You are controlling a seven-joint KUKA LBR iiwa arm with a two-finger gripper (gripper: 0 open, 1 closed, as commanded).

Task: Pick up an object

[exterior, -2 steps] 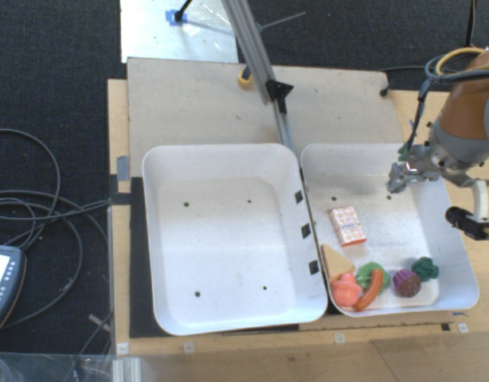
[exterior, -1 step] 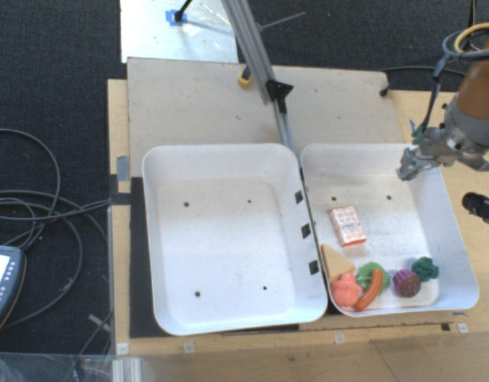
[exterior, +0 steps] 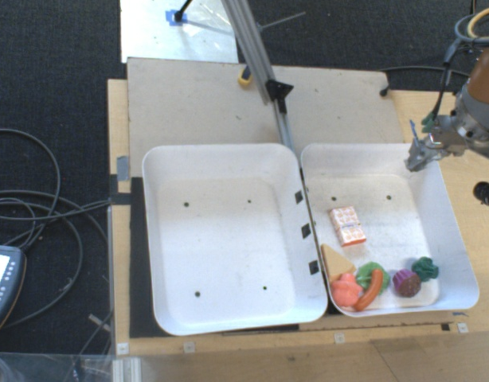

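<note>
Above the far right corner of the right bin [exterior: 447, 213], the gripper [exterior: 420, 156] hangs with nothing between its fingers; whether its jaws stand open or closed cannot be told from this slant.

Candidate objects all lie in the right bin: a small pink-and-white box [exterior: 348, 225] sits near the middle, apart from the rest, while along the near wall lie a tan wedge [exterior: 334, 259], a red-orange tomato-like piece [exterior: 346, 290], a green leafy piece [exterior: 371, 271] with an orange-red sausage-shaped piece [exterior: 369, 290] across it, a purple round piece [exterior: 406, 282] and a dark green broccoli-like piece [exterior: 425, 268]. Beside it, the left bin [exterior: 161, 213] shares a taped edge. The grey arm with its orange band [exterior: 485, 90] enters from the right, well apart from the objects.
</note>
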